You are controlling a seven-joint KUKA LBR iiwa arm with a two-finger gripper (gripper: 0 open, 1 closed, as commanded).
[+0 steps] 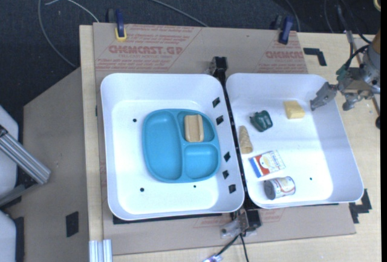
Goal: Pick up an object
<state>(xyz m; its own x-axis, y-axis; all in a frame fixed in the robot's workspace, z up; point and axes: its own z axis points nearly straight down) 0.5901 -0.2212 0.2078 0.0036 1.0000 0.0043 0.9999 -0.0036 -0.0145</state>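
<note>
The right bin (pixel 329 158) holds a yellow block (pixel 294 110), a dark green object (pixel 262 121), a tan roll (pixel 245 140), a red and white packet (pixel 267 163) and a small can (pixel 279 187) lying on its side. My gripper (pixel 334 100) hangs over the bin's upper right rim, just right of the yellow block. It is open, its fingers spread with nothing between them.
The left bin (pixel 121 134) carries a blue divided plate (pixel 172 152) with a tan piece (pixel 193 127) in its upper right compartment. Black clips line the divider between the bins. Clamps and cables sit at the bench's far edge.
</note>
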